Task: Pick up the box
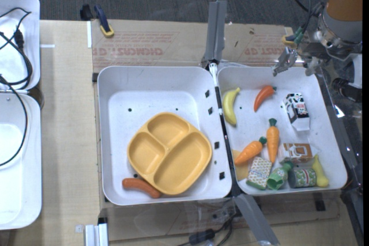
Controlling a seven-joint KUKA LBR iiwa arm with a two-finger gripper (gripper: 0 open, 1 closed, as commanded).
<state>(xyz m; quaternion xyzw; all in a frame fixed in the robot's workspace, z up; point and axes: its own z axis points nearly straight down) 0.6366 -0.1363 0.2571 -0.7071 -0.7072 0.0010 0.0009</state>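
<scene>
A brown box (297,151) lies flat in the right bin (323,95), among the toys near its front right. A small white and black carton (296,108) stands behind it, and a green patterned box (259,173) leans at the bin's front. My gripper (294,68) hangs over the bin's far right corner, above and behind the carton. Its two fingers stand apart, open, with nothing between them.
The right bin also holds a banana (230,105), a red-orange pepper (263,96), two carrots (272,138), a green can (300,177) and a green bottle (277,178). The left bin (115,101) holds a yellow divided plate (169,152) and a sausage (140,186).
</scene>
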